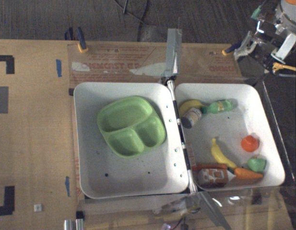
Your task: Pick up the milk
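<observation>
The milk (214,175) looks to be the small brown-and-white carton lying on its side at the near edge of the right bin (263,104), pressed against the divider between the two bins, with a carrot (247,174) touching its right end and a banana (219,153) just above it. It is probably a light toy carton (the fruit around it looks like play food), stiff enough to take a firm squeeze, with smooth faces that could slip if caught near a corner. The best hold seems to be across its short width, near the middle, coming from above; the bin wall and the carrot leave little room at either end. The gripper (263,35) sits well apart from the carton, up at the far right beyond the bin, and whether it is released or clenched cannot be told from here. The left bin (85,143) holds a green divided plate (131,126).
</observation>
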`<state>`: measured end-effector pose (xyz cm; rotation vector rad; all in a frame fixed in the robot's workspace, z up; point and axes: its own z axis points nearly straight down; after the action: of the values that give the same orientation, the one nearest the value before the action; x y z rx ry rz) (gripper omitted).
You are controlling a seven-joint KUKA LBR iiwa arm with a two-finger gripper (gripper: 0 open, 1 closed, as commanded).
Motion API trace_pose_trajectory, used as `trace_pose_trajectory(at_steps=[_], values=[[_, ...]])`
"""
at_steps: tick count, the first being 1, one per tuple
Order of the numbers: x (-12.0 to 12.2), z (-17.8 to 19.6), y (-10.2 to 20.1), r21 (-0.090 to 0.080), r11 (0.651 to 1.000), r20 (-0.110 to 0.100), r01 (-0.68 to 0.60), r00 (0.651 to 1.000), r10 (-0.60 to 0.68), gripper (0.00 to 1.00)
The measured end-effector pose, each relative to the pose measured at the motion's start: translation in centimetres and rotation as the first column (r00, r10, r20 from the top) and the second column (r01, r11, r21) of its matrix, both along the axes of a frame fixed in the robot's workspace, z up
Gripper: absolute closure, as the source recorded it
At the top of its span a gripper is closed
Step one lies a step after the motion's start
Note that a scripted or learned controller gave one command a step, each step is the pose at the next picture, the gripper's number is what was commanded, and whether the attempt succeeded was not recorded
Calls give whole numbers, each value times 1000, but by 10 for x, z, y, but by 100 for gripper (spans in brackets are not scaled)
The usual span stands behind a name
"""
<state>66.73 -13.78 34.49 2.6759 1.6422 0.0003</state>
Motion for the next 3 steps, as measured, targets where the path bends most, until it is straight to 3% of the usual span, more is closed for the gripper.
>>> trace_pose_trajectory(at_steps=[1,2,3], values=[[-59,-132,-21,1,998,-3,63,998,-63,0],[-57,-137,-51,1,991,-2,132,991,-132,0],[-107,-232,-70,8,989,-7,146,989,-146,0]])
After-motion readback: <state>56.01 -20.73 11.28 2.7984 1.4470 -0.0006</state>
